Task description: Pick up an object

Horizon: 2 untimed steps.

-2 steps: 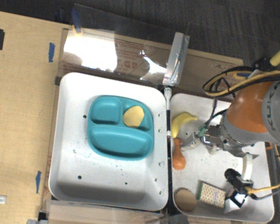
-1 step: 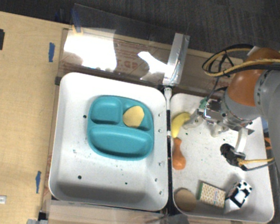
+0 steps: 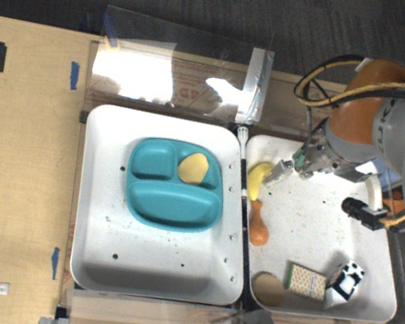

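Gripper [image 3: 285, 170] at right bin's [image 3: 379, 305] left edge, finger state unclear, touching banana [image 3: 257, 178]; banana's long axis runs along that edge.

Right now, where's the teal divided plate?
The teal divided plate lies in the left bin, toward its back, with a yellow piece in its upper right compartment.
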Available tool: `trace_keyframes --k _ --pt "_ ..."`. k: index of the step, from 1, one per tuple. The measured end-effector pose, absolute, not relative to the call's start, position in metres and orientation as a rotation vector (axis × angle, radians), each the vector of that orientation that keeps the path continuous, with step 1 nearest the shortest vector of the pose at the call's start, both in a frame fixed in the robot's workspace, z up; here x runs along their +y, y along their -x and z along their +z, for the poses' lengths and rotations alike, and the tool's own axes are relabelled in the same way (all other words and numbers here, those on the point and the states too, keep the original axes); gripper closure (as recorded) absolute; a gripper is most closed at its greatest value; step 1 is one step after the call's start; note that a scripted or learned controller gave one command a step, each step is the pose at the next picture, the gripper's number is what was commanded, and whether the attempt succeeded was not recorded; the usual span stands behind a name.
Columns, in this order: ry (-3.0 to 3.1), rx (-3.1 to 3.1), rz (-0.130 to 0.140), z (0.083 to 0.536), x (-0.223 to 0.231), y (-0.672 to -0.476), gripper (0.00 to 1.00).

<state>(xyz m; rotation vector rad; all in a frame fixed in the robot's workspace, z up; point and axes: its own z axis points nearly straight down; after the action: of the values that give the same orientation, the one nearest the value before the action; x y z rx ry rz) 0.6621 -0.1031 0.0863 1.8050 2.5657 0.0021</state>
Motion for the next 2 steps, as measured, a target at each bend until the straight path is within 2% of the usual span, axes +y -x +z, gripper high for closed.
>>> trace_keyframes --k 1,2 --pt "-1.417 2.797 0.005 0.188 -0.079 -0.585 0.00" --pt "-1.557 2.731 -0.002 0.147 -0.100 -0.504 0.00"
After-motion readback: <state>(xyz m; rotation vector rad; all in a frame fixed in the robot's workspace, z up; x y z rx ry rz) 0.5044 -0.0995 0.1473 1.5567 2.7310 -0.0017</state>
